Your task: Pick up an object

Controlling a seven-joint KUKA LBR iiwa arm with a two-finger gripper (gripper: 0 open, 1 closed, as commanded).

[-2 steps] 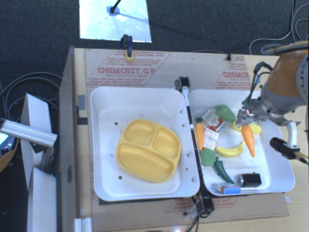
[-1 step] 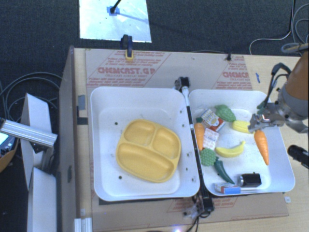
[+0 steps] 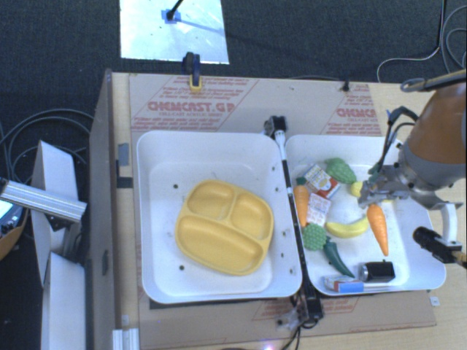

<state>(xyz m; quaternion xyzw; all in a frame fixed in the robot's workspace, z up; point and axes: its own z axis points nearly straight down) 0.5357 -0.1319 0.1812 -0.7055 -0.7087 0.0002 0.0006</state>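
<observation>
The gripper (image 3: 371,194) hangs low in the right bin (image 3: 430,268), just above the top end of an orange carrot (image 3: 378,229); whether it is spread or closed cannot be told from this slant, and nothing can be seen held in it. Just beside it on the left lie a small yellow piece (image 3: 356,189) and, a little lower, a banana (image 3: 348,229) that touches the carrot's side.

Further left in the same bin are a leafy green vegetable (image 3: 340,170), a red and white packet (image 3: 320,179), and a white packet (image 3: 318,209) below it. A second carrot (image 3: 300,204) lies along the bin's left wall. Under these sit a knobbly green piece (image 3: 314,236) and a dark green pod (image 3: 335,256) (its kind is hard to tell). Near the front wall lie a black block (image 3: 379,271) and a flat white and blue box (image 3: 344,286).

The left bin (image 3: 157,195) holds one thing, a yellow divided tray (image 3: 225,226) with three compartments, lying slightly turned near the middle.

Both bins rest side by side, touching, on a brown printed board (image 3: 219,100) that covers the desk
</observation>
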